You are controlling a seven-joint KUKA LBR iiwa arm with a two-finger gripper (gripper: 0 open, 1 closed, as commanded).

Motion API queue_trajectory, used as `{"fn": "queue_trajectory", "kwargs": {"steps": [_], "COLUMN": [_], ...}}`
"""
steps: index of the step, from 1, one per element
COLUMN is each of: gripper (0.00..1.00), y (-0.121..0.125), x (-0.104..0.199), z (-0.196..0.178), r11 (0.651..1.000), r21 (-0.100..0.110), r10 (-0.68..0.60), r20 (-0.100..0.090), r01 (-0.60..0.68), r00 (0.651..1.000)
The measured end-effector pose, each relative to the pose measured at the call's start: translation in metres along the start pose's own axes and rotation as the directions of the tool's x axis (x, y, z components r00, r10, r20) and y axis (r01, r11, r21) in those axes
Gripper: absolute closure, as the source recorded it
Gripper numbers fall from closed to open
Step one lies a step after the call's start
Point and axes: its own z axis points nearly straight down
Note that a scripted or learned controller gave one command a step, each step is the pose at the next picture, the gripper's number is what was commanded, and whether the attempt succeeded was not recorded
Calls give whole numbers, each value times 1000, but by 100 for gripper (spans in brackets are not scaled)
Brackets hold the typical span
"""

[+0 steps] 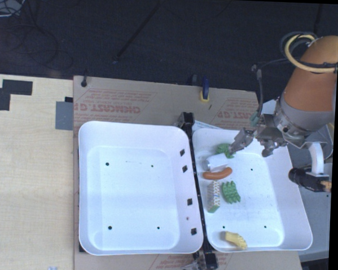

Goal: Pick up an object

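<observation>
The gripper hovers with jaws spread, grasping nothing, over the right bin's far edge; it should drop squarely over the green piece, then clench.

Desk: cardboard sheet lies flat on it; two white bins side by side on the cardboard.

Toys lie clustered in the right bin, beside the left bin.
</observation>
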Motion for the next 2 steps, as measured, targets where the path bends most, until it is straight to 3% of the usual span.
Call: {"fn": "queue_trajectory", "kwargs": {"steps": [1, 2], "gripper": [0, 100], "y": [-111, -106], "x": [-3, -4], "z": [45, 33], "r11": [1000, 1000], "r21": [11, 4], "r10": [4, 5], "r20": [-2, -1], "r01": [-4, -5], "r00": [1000, 1000]}}
